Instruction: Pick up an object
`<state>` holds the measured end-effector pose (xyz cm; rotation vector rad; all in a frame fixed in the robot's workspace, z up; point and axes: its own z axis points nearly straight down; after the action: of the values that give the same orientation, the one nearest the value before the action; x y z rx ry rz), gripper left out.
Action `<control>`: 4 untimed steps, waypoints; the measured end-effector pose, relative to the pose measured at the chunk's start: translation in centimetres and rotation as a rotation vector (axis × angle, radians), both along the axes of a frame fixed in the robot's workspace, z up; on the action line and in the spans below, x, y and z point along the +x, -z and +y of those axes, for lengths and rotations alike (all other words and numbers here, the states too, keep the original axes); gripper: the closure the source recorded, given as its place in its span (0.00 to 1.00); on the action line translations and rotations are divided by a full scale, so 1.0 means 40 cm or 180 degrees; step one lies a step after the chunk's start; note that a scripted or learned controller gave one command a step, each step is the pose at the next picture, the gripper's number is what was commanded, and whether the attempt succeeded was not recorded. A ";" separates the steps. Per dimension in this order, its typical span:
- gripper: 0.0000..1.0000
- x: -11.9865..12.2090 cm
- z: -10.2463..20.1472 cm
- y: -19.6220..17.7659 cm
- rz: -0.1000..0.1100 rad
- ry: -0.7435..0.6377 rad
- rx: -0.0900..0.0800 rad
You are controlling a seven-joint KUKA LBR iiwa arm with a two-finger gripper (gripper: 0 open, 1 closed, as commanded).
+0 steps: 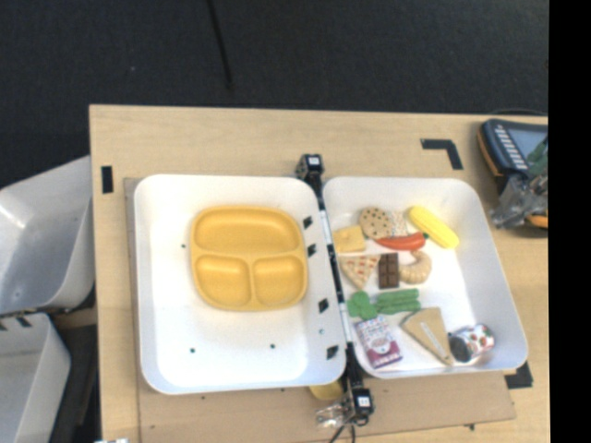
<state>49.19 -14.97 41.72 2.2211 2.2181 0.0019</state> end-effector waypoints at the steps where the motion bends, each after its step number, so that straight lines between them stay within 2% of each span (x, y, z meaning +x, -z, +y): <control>1: 1.00 -0.012 0.125 0.482 0.0060 -0.0008 0.0015; 2: 1.00 -0.004 0.276 0.475 0.0007 -0.0028 0.0010; 3: 1.00 -0.002 0.226 0.272 -0.0024 -0.0009 -0.0003; 4: 1.00 -0.002 0.352 0.009 -0.0037 -0.0030 0.0006</control>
<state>49.11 -0.88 41.36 2.2059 2.2235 0.0171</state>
